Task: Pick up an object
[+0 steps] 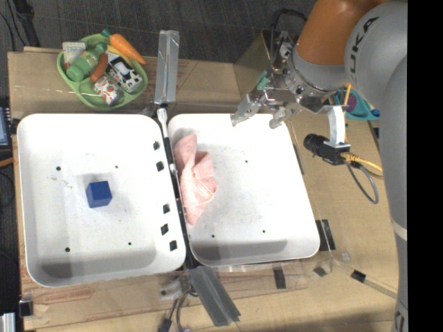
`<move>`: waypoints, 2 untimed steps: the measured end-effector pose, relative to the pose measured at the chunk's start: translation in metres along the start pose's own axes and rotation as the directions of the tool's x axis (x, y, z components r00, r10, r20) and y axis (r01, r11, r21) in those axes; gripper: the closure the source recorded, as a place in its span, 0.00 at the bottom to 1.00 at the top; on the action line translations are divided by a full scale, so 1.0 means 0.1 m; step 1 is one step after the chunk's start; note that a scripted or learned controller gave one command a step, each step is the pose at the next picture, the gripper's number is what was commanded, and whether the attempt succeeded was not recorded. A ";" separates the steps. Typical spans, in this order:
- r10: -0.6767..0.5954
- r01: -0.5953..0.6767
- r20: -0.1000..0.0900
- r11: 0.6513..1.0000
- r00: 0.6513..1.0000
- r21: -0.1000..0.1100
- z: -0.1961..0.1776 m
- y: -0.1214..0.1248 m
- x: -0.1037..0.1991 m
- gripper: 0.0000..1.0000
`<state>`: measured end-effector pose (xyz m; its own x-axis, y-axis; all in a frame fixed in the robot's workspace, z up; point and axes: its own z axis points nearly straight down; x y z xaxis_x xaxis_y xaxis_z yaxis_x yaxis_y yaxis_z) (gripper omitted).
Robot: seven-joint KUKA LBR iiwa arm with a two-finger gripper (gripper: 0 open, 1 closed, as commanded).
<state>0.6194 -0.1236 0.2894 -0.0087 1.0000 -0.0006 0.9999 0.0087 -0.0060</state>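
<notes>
Gripper [259, 111]: hangs over the far edge of the right bin [277, 206]; fingers spread apart, nothing between them, touching nothing.
Pink cloth [192, 175]: crumpled against the right bin's left wall, well apart from the gripper, nearer the camera and to its left.
Blue cube [99, 193]: alone in the left bin [41, 158], farther off.
Green bowl [102, 71]: toy food, beyond the bins.

Crumpled pink cloth [193, 176] against right bin's [277, 206] left wall
</notes>
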 end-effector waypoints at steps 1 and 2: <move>0.029 -0.029 0.000 1.000 1.000 0.002 1.69 0.22 0.10 0.00; -0.060 0.060 -0.001 0.998 0.998 -0.003 1.97 0.18 0.17 0.00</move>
<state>0.6361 -0.1066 0.0923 -0.0683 0.9977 0.0009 0.9977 0.0683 -0.0034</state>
